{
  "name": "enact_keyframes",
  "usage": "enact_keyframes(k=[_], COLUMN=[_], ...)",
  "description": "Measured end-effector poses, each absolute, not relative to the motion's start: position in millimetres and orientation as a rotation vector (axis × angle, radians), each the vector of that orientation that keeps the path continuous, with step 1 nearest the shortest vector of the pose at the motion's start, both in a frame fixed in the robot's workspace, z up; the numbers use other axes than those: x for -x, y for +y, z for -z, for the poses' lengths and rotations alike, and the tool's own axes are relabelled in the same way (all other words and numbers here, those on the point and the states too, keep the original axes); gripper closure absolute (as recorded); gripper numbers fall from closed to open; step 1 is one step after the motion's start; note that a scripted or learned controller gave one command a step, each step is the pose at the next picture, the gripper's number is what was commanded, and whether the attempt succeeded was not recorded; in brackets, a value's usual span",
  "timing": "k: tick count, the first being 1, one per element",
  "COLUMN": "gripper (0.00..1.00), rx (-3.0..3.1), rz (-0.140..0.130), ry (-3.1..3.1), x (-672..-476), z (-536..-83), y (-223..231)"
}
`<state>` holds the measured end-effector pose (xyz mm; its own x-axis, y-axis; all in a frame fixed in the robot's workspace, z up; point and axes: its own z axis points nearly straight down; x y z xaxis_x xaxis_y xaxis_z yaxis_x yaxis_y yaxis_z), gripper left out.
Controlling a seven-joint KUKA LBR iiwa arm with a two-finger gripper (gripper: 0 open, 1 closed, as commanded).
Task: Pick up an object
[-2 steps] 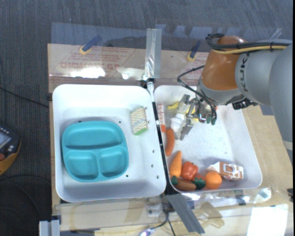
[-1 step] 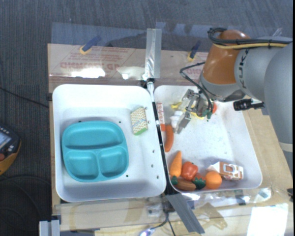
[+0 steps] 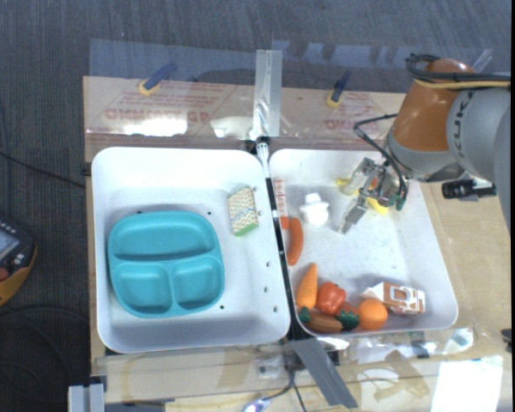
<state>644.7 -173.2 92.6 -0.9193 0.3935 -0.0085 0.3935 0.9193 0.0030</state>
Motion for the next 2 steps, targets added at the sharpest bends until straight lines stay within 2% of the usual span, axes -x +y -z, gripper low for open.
enact_keyframes(k=[1, 2], gripper=[0.00, 0.00], rx=[-0.634, -0.888], rz=[-0.015, 0.003], ry=[3.068, 3.006], x=[-636.9, -651.6], z=[-93, -93], y=[-213, -185])
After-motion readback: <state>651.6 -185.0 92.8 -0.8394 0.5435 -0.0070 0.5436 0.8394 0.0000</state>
